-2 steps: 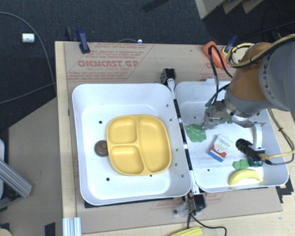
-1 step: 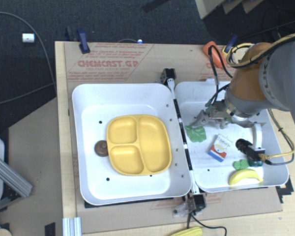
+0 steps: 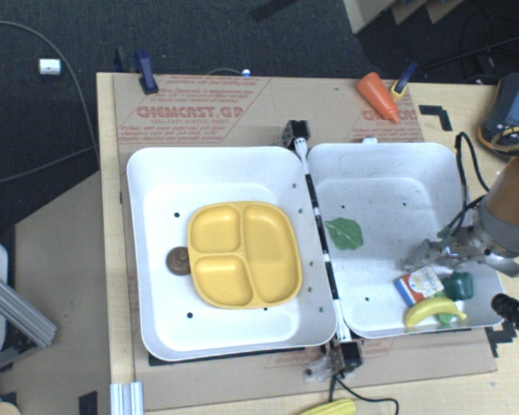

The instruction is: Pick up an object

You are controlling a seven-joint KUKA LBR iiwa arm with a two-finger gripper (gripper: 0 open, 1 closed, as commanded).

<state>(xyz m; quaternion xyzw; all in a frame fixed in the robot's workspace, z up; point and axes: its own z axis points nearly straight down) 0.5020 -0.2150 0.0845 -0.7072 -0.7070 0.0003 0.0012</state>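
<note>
Dark blue-grey carpet [image 3: 60, 137] surrounds the brown bench [image 3: 190, 111], with a pale cable [image 3: 78, 85] crossing it at left.

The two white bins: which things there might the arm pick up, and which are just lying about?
Might be picked up:
- yellow plastic banana
- small white and red packet
- green leaf-shaped piece
- yellow three-compartment plate
- brown round disc

Lying about:
- orange carrot-shaped toy on the cardboard bench top
- blue clamp

The arm [image 3: 512, 199] is cut off at the right edge; a brown disc [image 3: 178, 260] sits half-hidden under the yellow tray [image 3: 244, 254]
</note>
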